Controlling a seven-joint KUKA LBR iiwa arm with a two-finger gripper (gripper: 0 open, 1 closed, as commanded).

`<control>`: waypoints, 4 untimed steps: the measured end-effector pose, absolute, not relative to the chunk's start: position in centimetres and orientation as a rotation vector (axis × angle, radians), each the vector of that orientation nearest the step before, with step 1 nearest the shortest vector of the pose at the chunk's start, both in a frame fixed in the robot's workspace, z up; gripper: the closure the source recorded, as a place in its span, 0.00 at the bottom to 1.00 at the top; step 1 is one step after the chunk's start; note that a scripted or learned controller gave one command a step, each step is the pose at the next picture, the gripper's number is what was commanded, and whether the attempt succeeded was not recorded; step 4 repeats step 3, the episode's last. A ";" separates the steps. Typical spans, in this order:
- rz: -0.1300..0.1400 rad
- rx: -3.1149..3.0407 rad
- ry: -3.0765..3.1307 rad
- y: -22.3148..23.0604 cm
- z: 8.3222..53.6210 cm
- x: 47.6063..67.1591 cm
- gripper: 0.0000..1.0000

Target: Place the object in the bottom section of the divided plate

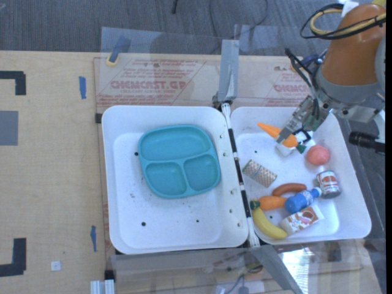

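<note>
A light blue divided plate (174,146) lies in the left bin (119,182), with one wide section at the far side and two smaller sections at the near side; nothing lies on it. My gripper (290,135) hangs low over the far part of the right bin (349,222), just right of an orange carrot (267,128). It sits right above a small white piece (286,148) and an orange item (301,143). Whether anything is held is hidden by the gripper body.
The right bin also holds a pink ball (318,155), a small can (329,183), a sausage (290,189), a blue bottle (301,199), a banana (267,223), a carton (302,220) and a tan waffle piece (260,173). A raised ridge (236,164) divides the bins.
</note>
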State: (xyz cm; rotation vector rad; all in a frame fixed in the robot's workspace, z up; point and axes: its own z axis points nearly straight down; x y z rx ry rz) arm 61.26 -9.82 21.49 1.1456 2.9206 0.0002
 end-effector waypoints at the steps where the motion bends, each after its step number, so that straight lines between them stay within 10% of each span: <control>1: 0.001 0.906 3.008 -1.5 18.8 63.4 1.00; 2: 0.001 1.369 2.826 9.3 18.4 63.7 1.00; 3: 0.001 1.369 2.826 9.3 18.4 63.7 0.00; 4: 0.001 1.369 2.826 9.3 18.4 63.7 0.00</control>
